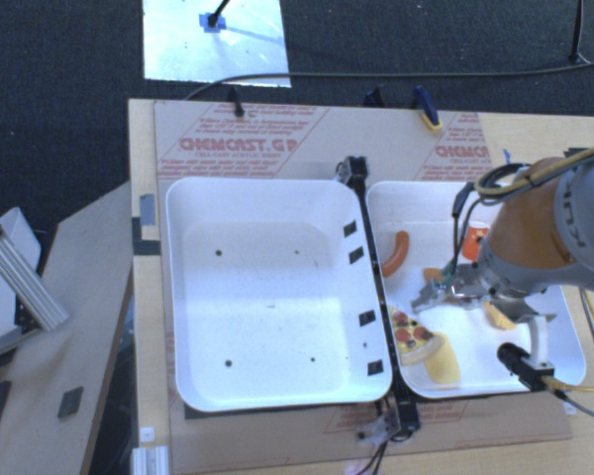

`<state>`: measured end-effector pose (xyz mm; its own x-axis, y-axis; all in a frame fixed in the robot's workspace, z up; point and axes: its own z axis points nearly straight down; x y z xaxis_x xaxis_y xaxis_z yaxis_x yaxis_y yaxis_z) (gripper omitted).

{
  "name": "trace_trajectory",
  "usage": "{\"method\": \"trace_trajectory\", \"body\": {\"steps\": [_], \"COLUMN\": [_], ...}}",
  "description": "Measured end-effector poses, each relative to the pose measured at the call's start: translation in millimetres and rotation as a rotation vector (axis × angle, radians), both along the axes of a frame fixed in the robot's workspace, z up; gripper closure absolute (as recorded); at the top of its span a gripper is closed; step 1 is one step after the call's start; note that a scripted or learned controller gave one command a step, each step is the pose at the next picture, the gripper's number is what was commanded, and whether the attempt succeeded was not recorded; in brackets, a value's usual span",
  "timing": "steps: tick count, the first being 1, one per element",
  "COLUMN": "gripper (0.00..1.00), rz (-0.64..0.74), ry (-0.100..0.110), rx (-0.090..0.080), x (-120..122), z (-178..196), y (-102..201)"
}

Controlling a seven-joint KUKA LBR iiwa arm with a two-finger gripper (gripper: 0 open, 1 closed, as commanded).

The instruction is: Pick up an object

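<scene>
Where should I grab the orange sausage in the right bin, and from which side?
Take the sausage across its narrow middle, coming straight down from above. It lies flat and slightly curved on the right bin floor, close to the divider wall, so fingers should straddle its short width, closing crosswise to its length. The gripper sits just below and right of it, a short move away.

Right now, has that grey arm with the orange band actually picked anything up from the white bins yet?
Not that I can see. The arm has reached into the right white bin, its gripper low among the toys: an orange sausage-shaped piece and a pizza-slice toy lie on the floor nearby. Nothing visibly sits between the fingers, so grasping and lifting remain.
</scene>
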<state>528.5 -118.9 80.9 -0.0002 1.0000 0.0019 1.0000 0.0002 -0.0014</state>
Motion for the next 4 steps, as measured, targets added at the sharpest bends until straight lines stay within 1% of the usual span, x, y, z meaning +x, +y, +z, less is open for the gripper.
{"method": "trace_trajectory", "body": {"steps": [1, 2, 3, 4], "gripper": [0.0, 0.0, 1.0, 1.0], "rz": [0.008, -0.002, 0.003, 0.013], "ry": [-0.009, -0.002, -0.006, -0.016], "rx": [-0.002, -0.002, -0.003, 0.0], "x": [73.7, 49.9, 52.2, 96.1], "z": [4.9, 3.6, 15.1, 110.4], "y": [18.7, -24.9, -22.6, 53.7]}}
